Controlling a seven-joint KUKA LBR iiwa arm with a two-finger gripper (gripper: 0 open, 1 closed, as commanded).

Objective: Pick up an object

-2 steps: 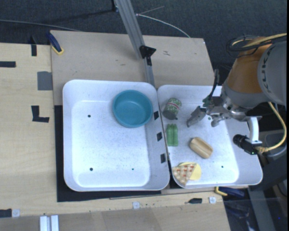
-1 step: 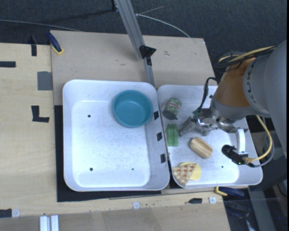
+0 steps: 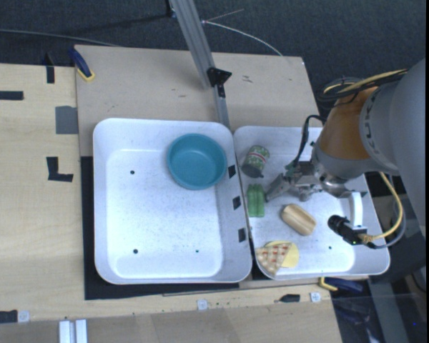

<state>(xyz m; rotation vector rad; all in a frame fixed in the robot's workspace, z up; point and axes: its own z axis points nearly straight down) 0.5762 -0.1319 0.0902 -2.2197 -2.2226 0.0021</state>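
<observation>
Nearest, in the near part of the right bin point(image 3: 372, 266), a flat yellow piece with a red grid pattern point(image 3: 277, 256), lying almost at the near rim. Just beyond it, a tan roll-shaped object point(image 3: 298, 219), lying on its side, apart from the yellow piece. To the left of the roll, close to the wall between both bins, a small green block point(image 3: 256, 201), standing alone on the white floor. Right beside the block, a little farther and to its right, the gripper point(image 3: 277, 189), low over the bin and pointing left toward the block, with nothing seen inside it; whether released or clenched, cannot tell from this slant. Behind the gripper to the right, the grey arm with its orange band point(image 3: 339, 131), reaching in over the right rim. Farther in the same bin, a small greenish can point(image 3: 255, 159), near the far left corner, apart from the block and from the gripper. In the left bin point(image 3: 157, 241), a blue bowl point(image 3: 196, 161), upright, in the far right part, well apart from everything in the right bin. Under both bins, the pale wooden bench point(image 3: 28, 213). Farthest, a slanted metal pole point(image 3: 193, 27) coming down to the far end of the wall between the bins.
</observation>
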